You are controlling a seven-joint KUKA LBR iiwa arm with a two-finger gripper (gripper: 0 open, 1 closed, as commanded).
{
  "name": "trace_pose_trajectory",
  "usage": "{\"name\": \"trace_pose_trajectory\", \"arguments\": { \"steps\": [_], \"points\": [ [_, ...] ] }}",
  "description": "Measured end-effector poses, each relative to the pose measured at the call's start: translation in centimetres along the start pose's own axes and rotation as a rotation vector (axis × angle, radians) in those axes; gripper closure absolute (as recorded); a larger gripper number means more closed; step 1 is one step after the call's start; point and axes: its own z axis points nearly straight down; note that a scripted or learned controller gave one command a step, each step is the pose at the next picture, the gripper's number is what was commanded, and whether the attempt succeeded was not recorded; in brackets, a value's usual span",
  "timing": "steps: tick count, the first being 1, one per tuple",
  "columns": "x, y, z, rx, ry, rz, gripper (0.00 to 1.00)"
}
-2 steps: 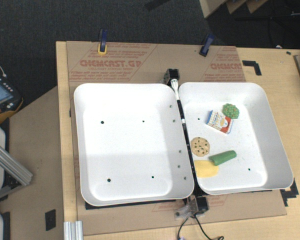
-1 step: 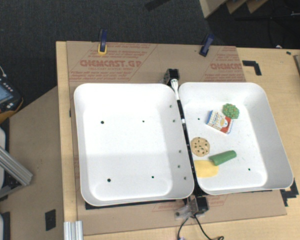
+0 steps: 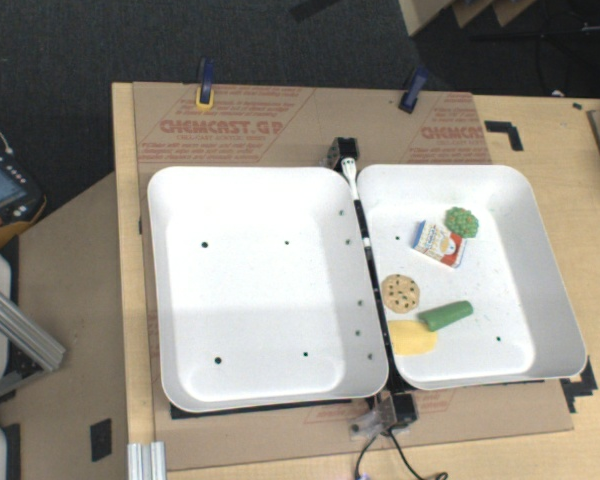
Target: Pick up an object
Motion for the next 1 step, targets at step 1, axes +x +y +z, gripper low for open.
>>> {"name": "trace_pose_trajectory", "arguments": {
  "steps": [1],
  "points": [
    [-0.01, 0.07, -1.12, -0.005, -0.004, 0.000, 1.00]
  ]
}}
